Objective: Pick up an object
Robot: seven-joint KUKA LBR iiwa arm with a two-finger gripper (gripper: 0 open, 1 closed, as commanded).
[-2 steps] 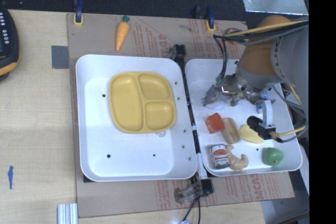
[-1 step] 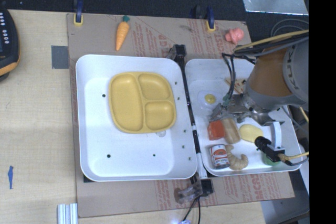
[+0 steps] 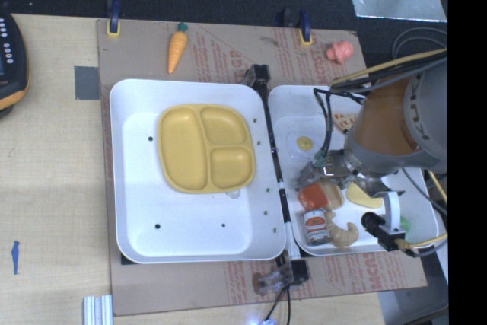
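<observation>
Shallow white bins of smooth hard plastic, rounded at the corners, side by side on a brown cardboard sheet (image 3: 228, 49). Right bin (image 3: 295, 115) taken as the landmark for all places.

Inside the right bin, near its middle: gripper (image 3: 323, 168), dark metal, under the grey arm (image 3: 396, 125) with its orange band. Cannot tell whether the tool is spread or pressed together, since the wrist and cables cover it. Nothing seen pinched in it.

Inside the right bin, in its near half, a loose cluster:
- red lump (image 3: 312, 198), glossy and rounded, just below the gripper, touching or nearly touching it; cannot tell which
- small can (image 3: 316, 227), cylindrical, red-and-white label, just below the red lump at the bin's near wall
- tan curved piece (image 3: 347, 234), crescent-shaped, matte, just beside the can
- flat yellow slice (image 3: 364, 199), pale and smooth, partly under the arm

Inside the right bin, toward its far half: small yellow disc (image 3: 305, 142), flat and round, alone on bare white floor.

Left of the right bin, in the left bin (image 3: 137, 186): yellow plate (image 3: 205, 147), matte plastic, split into three compartments.

Beyond the right bin's far edge, on the cardboard: pink lump (image 3: 340, 51), soft-looking. Further left along that edge: toy carrot (image 3: 176, 48), orange and tapered, green top.
</observation>
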